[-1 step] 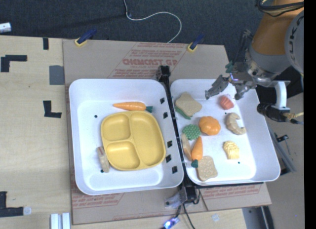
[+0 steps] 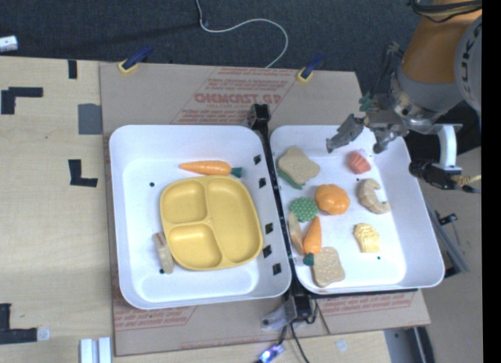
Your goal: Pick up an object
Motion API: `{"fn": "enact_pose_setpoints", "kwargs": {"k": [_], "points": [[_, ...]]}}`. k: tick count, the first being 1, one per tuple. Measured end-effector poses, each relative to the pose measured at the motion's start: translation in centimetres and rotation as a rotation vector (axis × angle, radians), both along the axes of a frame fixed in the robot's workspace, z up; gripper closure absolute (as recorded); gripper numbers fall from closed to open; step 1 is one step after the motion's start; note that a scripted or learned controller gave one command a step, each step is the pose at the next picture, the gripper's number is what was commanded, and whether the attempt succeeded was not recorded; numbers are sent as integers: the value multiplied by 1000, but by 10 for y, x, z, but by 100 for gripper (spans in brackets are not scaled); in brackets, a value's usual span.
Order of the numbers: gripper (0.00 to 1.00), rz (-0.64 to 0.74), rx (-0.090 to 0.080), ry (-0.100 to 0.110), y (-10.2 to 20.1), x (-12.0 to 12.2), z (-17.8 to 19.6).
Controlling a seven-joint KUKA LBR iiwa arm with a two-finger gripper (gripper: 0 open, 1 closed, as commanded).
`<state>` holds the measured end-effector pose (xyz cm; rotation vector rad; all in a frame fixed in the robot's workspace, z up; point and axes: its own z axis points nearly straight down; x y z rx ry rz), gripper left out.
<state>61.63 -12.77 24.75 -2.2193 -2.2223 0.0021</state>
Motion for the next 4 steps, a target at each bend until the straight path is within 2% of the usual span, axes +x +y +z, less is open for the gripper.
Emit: {"fn": "enact_pose_setpoints", "kwargs": {"k": [3, 4], "points": [[0, 0, 0, 5, 2, -21, -153], [0, 0, 0, 1, 3, -22, -164]]}}
